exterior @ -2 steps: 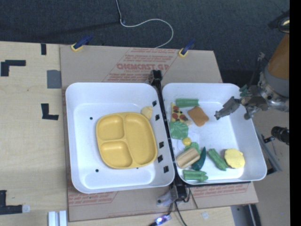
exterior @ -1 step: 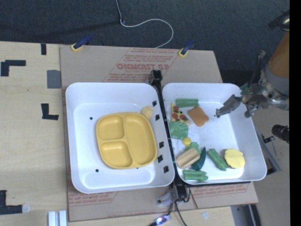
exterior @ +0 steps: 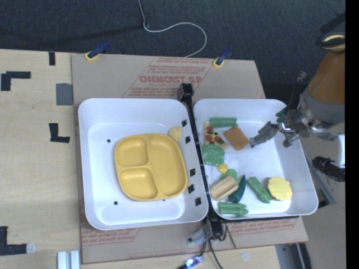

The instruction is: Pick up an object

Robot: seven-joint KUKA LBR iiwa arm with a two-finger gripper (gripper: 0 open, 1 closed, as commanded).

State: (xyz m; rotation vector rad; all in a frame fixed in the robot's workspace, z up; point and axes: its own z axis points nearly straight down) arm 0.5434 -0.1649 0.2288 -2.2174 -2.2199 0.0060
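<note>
Item 1: your gripper, 1 dark finger showing; you cannot tell its spread. It pinches nothing visible. Item 2: brown toast slice, flat, matte, squarish, just left of the fingertip in the right bin, nearest candidate. Item 3: green bean, glossy plastic, long axis left-right, beyond the toast.

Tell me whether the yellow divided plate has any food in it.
Empty: all three compartments of the yellow plate show bare yellow.

Even, soft overhead light, faint shadows, slightly blurry and low-resolution throughout
</note>
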